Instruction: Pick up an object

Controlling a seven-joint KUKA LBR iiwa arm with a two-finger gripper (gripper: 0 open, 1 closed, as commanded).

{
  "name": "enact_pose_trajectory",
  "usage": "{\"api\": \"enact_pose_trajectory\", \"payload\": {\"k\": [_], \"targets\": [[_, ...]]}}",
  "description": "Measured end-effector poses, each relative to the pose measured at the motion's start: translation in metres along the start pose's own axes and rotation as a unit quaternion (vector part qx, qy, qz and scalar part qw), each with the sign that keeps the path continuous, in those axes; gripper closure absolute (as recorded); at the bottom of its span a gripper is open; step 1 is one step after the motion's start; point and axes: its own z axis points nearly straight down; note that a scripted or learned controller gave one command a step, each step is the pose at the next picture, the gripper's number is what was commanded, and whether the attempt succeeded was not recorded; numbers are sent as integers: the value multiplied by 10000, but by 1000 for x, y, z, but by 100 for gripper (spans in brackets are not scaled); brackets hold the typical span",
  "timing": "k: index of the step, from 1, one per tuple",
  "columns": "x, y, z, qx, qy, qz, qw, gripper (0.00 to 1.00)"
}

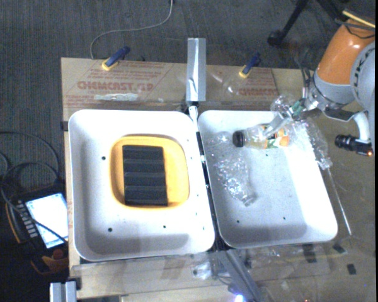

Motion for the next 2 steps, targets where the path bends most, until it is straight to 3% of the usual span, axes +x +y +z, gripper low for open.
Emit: {"api": "enact_pose_trajectory", "payload": {"k": [2], "targets": [[0,3,4,-56,-18,-459,9989,0]]}}
